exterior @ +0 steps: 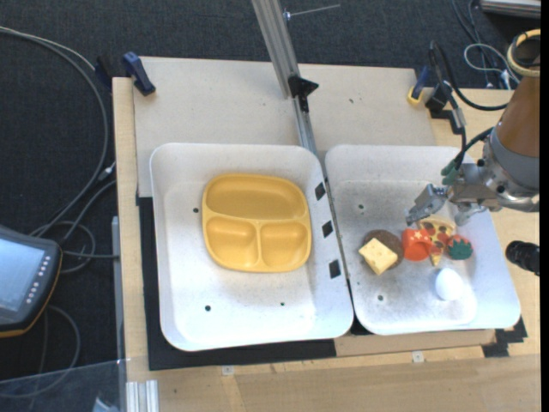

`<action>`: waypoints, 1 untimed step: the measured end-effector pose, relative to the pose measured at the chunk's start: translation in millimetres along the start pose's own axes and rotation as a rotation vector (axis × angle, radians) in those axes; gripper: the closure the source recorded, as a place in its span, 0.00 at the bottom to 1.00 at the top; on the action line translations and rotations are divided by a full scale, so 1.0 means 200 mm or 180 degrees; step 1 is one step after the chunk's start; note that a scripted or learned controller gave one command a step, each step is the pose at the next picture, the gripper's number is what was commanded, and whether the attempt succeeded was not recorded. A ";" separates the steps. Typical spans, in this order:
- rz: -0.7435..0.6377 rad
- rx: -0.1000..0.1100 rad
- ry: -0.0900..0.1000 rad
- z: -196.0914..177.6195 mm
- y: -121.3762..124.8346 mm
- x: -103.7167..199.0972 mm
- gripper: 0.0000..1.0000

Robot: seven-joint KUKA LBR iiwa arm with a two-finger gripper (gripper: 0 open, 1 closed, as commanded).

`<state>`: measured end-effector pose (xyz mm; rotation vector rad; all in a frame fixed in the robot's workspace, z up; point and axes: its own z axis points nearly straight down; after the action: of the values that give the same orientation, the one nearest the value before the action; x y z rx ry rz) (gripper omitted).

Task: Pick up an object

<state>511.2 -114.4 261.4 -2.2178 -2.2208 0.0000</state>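
In the right bin (377,172) lies a cluster of toy foods: a yellow cheese wedge (377,255) leaning on a brown piece (387,239), a red-orange piece (417,245), a pizza slice (438,233), a small green piece (461,249) and a white egg (448,283). My gripper (445,214) hangs just above and behind the pizza slice and the red-orange piece. Its fingers are open, spread apart, with nothing between them.
A yellow divided plate (256,221) lies in the left bin (180,316). A metal pole (279,37) slants up from the divider between the bins. Clamps sit at the bench's far corners, and cables trail at the right.
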 end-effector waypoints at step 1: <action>0.0001 -0.0003 -0.0002 0.00 0.00 0.00 0.00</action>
<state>511.3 -114.4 261.4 -2.2190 -2.2212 -0.0006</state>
